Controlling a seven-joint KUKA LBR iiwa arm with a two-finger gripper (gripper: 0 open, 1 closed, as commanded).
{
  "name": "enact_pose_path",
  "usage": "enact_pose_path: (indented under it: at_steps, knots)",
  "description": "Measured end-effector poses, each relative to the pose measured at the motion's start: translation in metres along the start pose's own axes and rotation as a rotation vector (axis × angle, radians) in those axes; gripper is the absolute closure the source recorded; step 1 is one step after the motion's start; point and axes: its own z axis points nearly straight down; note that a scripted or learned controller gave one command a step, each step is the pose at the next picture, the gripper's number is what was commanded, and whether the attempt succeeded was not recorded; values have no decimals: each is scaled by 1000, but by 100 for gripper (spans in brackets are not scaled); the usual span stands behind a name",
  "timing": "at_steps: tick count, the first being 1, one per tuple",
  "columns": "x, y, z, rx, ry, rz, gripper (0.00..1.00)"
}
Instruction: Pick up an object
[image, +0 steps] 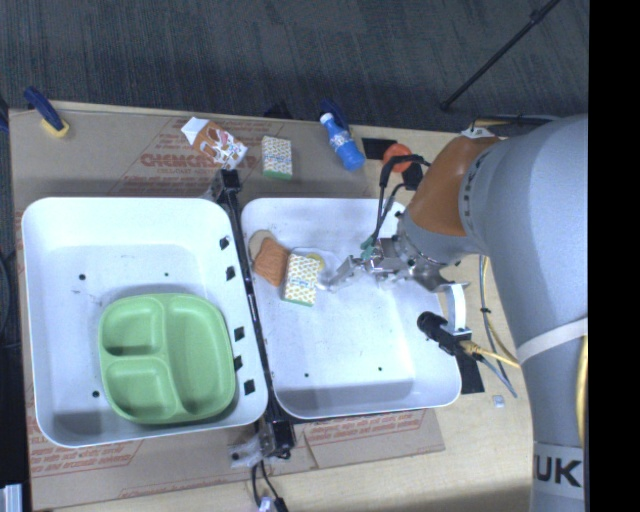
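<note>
Two white bins on the table (90, 125): left bin (50, 240) holds one green divided plate (165, 357); right bin (340, 385) holds two items touching, one brown piece (270, 260) and one yellow-patterned sponge (302, 277), both near its upper left. Gripper (345, 272) sits low just right of the sponge, fingers slightly parted with nothing between them, grey arm (520, 210) covering the bin's right side. Behind the bins, left to right: one blue clamp (45, 110), one snack packet (213, 145), one small patterned box (277, 157), one blue bottle (343, 142).
</note>
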Motion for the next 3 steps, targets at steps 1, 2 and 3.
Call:
enact_pose_path:
  at_steps: [1,2,3]
  knots:
    - [5,-74,-76,1,0,1,0]
    - [30,-115,1,4,1,-2,0]
    - [99,-40,1,3,0,-5,0]
